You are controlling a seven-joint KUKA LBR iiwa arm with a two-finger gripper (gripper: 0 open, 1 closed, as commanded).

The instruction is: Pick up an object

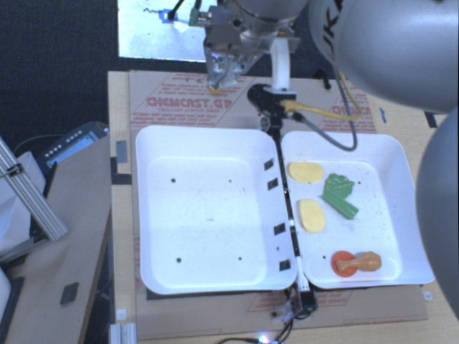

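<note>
While the gripper (219,74) hangs beyond the bins, grip unreadable, your green toy (338,196) well below it looks light, stiff: pinch its narrow stem.

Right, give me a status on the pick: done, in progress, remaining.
Done: nothing looks picked; two yellow pieces, the green piece and the orange-and-red piece all lie in the right bin. In progress: the gripper sits high beyond the bins, over the cardboard. Remaining: the whole approach, grasp and lift.
</note>
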